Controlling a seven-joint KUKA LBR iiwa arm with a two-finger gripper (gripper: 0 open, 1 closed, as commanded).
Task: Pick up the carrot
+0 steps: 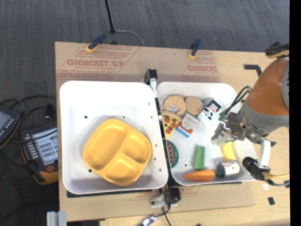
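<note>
Two white bins sit side by side on a brown surface (pixel 117 62). The left bin (pixel 75 98) holds one thing, a big yellow tray (pixel 117 150) with three sections. It lies a bit crooked, near the front of the bin.

The right bin (pixel 221 88) is full of small toys. At the back lie a tan shell-shaped cookie (pixel 173 103) and a round brown cookie (pixel 193 104), just beside each other. Next to them is a small black and white packet (pixel 211 109). A pizza slice (pixel 170 123) lies by the left wall, and a dark round piece (pixel 172 154) sits lower down on that same side. A green stick (pixel 200 157) lies near the middle.

The carrot (pixel 200 175) is orange and lies flat at the front edge of the right bin, just below the green stick. A small white can (pixel 227 169) sits just to its right.

The grey and orange arm (pixel 268 95) reaches in from the right. Its pincer (pixel 225 133) hangs over the right side of that bin, just beside a yellow toy (pixel 228 150), and well apart from the carrot. I cannot tell how it is set.
</note>
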